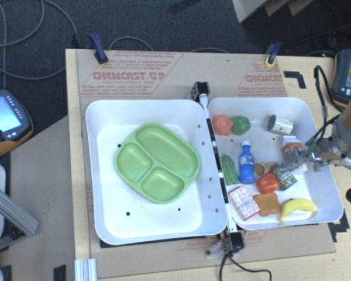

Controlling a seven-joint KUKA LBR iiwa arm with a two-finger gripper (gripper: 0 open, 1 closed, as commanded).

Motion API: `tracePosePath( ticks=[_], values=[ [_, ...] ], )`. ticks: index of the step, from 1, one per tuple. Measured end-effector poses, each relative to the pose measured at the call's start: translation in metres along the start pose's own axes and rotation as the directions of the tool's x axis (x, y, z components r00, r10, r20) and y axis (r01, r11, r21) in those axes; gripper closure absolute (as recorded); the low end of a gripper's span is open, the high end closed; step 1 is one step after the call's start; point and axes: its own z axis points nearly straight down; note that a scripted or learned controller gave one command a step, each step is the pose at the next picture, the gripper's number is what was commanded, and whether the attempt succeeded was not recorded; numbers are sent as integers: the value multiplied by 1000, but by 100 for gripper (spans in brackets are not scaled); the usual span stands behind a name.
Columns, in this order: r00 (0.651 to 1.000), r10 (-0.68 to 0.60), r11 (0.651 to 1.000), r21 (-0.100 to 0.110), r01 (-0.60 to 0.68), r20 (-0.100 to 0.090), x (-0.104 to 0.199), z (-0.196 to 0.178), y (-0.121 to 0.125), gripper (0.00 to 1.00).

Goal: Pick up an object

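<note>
The right bin (pixel 319 183) holds a jumble of small objects. Among them are a red-orange ball (pixel 222 124), a green ball (pixel 241 124), a blue bottle (pixel 246 163) and a green cucumber (pixel 229 170). There is also a red pepper (pixel 268 184), a yellow banana (pixel 298 206), an orange toast piece (pixel 268 204) and a pink-checked packet (pixel 243 199). My gripper (pixel 292 164) reaches in low from the right edge. It sits just below a brown can (pixel 291 150) and above a dark green item (pixel 288 181), close to the pepper. I see nothing clearly held.
The left bin (pixel 105 215) carries a green divided plate (pixel 158 163). A silver-white cylinder (pixel 279 123) lies at the right bin's back. Blue clamps (pixel 97 47) pin the cardboard at the rear. Cables (pixel 322 107) hang by the arm on the right.
</note>
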Motion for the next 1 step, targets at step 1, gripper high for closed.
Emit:
tracePosePath(
  ticks=[1],
  values=[
    [1000,-5,1000,2,5,-1,43,108,26,0]
  ],
)
